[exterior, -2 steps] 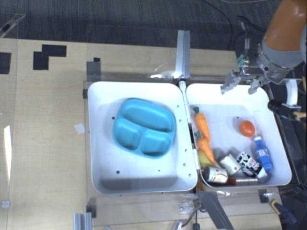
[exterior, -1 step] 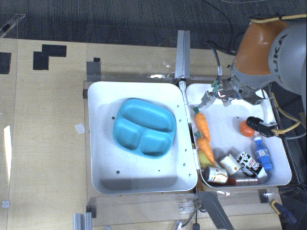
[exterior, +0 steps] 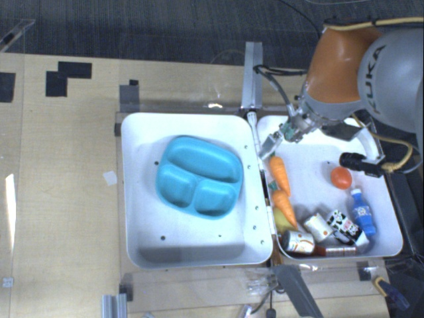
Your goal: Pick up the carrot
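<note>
Camera view: carrot (exterior: 278, 171) lies lengthwise top-to-bottom, end effector (exterior: 267, 146) above it, grip state unclear.

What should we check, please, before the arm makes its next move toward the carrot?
1. Carrot in view, in the right bin: ok.
2. Top of that carrot uncovered: ok.
3. Gripper close above its upper end: ok.
4. Carrot between the fingers: not ok, not yet.
5. Room on the left: not ok, it lies along the bin wall.
6. Neighbours apart: not ok, a second carrot touches its lower end.
</note>
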